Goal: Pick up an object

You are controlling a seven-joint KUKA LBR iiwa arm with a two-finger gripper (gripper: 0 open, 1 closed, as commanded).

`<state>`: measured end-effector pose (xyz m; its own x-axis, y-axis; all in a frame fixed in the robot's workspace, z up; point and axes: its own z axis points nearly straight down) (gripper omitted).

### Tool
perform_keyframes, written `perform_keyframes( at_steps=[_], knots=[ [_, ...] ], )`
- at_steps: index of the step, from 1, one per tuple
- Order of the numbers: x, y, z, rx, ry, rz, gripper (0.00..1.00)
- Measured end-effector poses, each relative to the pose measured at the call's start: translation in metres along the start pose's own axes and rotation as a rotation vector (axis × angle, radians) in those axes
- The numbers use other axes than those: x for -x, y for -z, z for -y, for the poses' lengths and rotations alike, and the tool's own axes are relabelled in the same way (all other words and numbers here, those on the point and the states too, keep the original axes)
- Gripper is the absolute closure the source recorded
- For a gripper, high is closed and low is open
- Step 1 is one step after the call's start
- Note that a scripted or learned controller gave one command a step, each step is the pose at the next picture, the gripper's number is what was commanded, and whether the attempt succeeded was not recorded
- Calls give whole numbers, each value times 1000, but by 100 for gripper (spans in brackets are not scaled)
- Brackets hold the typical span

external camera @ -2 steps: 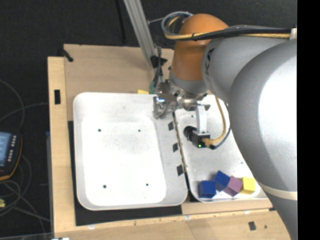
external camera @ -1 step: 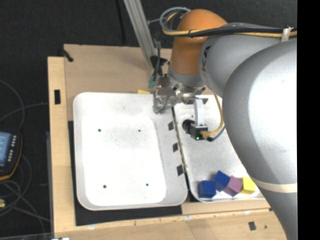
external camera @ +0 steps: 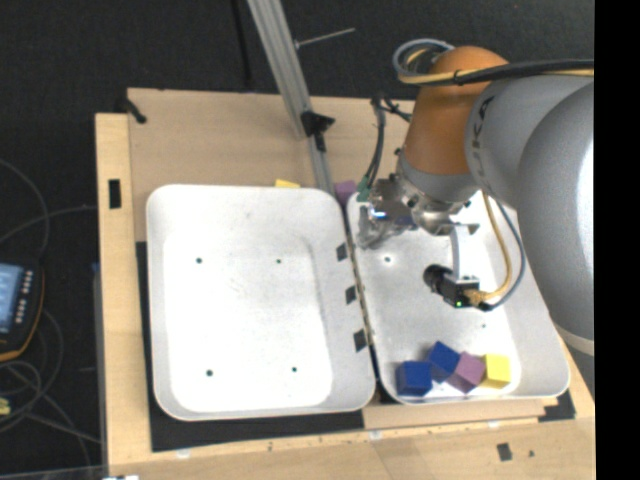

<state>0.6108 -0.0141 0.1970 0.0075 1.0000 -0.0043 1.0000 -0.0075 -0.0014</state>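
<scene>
My gripper (external camera: 374, 218) reaches down into the far left part of the right bin (external camera: 520, 313), close to the divider between the bins. A small purple piece (external camera: 345, 191) shows just left of the gripper at the bin's far rim. At the right bin's near edge lie two blue blocks (external camera: 443, 355) (external camera: 414, 377), a purple block (external camera: 467, 368) and a yellow block (external camera: 497, 370), well apart from the gripper. The arm's wrist hides the fingers.
The left bin (external camera: 245, 298) lies beside the right one. A yellow piece (external camera: 288, 183) peeks over its far rim. A slanted metal pole (external camera: 285, 63) rises behind the bins. A small black part on a cable (external camera: 446, 282) hangs over the right bin.
</scene>
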Motion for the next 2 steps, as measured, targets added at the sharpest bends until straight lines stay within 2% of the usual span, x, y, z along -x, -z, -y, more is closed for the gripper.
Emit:
perform_keyframes(
  at_steps=[1,2],
  knots=[
    [-52,0,-30,4,14,-5,100],
    [-52,0,-27,1,10,-3,100]
  ],
)
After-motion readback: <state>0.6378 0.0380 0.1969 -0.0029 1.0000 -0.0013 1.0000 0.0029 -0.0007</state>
